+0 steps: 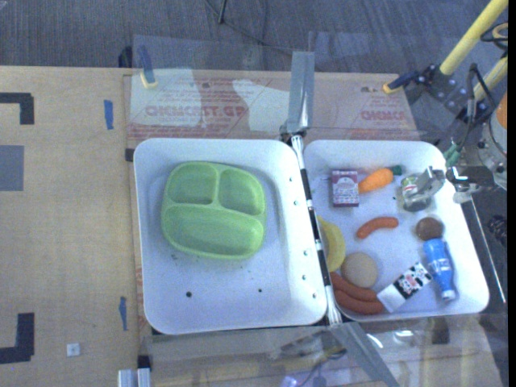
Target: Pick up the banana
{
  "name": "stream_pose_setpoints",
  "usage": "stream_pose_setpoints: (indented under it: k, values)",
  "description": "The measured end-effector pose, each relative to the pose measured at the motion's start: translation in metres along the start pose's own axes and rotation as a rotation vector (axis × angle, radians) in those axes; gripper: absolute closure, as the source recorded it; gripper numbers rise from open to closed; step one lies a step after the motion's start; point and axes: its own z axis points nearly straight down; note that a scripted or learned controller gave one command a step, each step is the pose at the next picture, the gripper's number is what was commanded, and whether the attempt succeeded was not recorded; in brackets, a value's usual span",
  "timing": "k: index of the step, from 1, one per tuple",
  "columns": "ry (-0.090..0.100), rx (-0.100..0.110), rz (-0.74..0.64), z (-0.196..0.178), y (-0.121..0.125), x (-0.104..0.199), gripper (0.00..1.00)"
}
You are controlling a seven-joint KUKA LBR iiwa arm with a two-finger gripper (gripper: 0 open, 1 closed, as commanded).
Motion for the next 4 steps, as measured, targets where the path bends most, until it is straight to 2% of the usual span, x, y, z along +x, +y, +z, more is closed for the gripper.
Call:
stream_pose_setpoints:
  k: [1, 2, 3, 4]
  values:
    - [0.000, -0.001, -0.068, -0.078, 0.044, 0.021, 0.00]
    - [0.002, 0.000, -0.319, 0.083, -0.015, 0.104, 0.00]
    - [0.002, 0.003, -0.279, 0.093, -0.035, 0.216, 0.00]
    - [0.008, -0.033, -0.118, 0.127, -0.008, 0.235, 0.00]
